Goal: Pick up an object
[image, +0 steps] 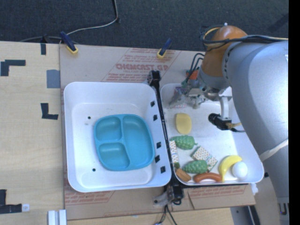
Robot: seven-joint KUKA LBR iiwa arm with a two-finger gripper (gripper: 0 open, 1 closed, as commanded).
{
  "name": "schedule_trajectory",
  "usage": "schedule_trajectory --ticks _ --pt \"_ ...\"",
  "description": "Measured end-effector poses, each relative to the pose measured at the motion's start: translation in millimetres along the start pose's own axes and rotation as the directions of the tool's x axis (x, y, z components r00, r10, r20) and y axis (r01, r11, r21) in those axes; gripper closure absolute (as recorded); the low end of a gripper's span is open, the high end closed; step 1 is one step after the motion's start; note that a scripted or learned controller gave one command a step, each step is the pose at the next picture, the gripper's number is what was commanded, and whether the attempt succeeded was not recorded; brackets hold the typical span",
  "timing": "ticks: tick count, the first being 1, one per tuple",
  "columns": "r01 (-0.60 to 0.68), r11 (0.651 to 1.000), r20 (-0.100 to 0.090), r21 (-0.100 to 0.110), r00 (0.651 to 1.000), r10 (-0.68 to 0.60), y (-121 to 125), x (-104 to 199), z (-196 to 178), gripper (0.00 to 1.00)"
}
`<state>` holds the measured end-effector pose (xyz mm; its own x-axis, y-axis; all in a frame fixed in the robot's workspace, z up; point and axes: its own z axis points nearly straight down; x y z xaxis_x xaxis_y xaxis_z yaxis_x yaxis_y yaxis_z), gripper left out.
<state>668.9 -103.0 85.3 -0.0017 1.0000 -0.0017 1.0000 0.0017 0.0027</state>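
**Plastic toy food in the right bin, hand poised at its far end**

Plastic is what everything here looks like: small, light, stiff, smooth toy pieces that could slip from a pinch. Nearest, along the right bin's (255, 172) front wall, lie a red sausage (207, 177), a carrot (183, 175), a banana (228, 164) and a white egg (240, 169), packed close; the egg is round and likely to squirt free. Just behind sit a green piece (196, 166), a cracker (204, 154) and a second green piece (184, 142). Further back the yellow piece (183, 123) lies alone, its long axis running near to far; a grip across its narrow sides seems best. Beyond it, the hand (189, 96) hangs near the bin's far end; whether spread or pressed together I cannot tell. The left bin (75, 102) holds a blue tray (123, 141).
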Motion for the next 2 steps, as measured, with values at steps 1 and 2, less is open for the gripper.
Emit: schedule_trajectory --ticks 1,2 --pt "-0.001 1.000 0.000 0.004 1.000 0.001 -33.5 7.2 -2.9 0.00" --pt "-0.001 1.000 0.000 0.000 1.000 0.001 -74.1 6.7 -1.2 0.00"
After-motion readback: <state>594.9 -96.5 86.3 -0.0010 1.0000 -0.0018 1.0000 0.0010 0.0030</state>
